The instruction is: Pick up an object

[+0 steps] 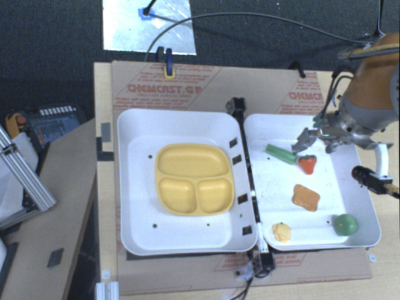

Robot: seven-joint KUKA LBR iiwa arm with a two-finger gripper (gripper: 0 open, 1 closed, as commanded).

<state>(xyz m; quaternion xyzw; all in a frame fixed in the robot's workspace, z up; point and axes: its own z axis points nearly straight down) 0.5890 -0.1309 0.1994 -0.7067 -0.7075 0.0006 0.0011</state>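
The right white bin (356,186) holds a green stick-shaped piece (280,154), a small red piece with a green top (307,163), an orange-brown piece (305,197), a pale yellow piece (282,232) and a green ball (344,224). My gripper (307,139) hangs over the bin's upper part, just above the red piece and the right end of the green stick. Nothing shows between its fingers.
The left white bin (134,167) bears a yellow three-compartment tray (194,179). A black divider with clips (245,167) runs between the bins. The grey arm with its orange band (375,80) enters from the right. Cables cross the dark floor behind the bench.
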